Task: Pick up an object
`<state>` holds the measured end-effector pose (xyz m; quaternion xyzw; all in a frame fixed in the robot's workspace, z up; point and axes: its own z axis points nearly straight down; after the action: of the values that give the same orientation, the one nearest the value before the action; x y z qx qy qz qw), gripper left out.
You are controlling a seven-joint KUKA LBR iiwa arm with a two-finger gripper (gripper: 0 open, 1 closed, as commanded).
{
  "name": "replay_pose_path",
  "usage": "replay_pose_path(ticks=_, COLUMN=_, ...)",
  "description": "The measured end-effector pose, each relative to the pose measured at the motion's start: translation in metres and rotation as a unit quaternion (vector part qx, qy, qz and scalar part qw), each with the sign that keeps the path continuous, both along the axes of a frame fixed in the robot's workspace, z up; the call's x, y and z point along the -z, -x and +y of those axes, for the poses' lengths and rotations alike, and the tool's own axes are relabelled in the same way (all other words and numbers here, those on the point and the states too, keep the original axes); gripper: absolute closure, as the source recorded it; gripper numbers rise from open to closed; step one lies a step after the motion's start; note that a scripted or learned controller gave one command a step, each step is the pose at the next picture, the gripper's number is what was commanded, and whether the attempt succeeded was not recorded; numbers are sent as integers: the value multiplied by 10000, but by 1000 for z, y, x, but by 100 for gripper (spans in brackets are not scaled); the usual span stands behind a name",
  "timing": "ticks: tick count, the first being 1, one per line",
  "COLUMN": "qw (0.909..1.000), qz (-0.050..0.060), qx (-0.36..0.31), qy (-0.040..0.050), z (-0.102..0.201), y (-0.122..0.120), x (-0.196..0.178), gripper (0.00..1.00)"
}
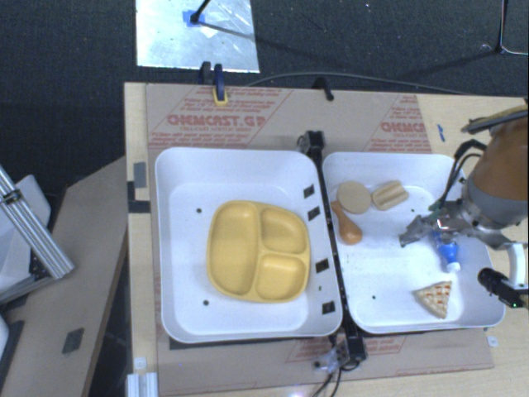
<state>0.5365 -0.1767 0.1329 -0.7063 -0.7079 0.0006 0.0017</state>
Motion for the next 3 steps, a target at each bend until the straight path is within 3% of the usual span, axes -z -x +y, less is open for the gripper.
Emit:
replay_pose_path(ticks=1, qw=10000, qz=-5, qx=-10, qy=-20, z=3, y=-1, x=51, gripper=0)
replay_pose_path(ticks=2, qw=10000, qz=-31, qx=-9, qy=2, z=1, y=-2, x=38, gripper=100)
replay_pose_path(ticks=3, qw=10000, qz=-44, qx=-4, qy=17, z=2, y=7, x=-15, gripper=100)
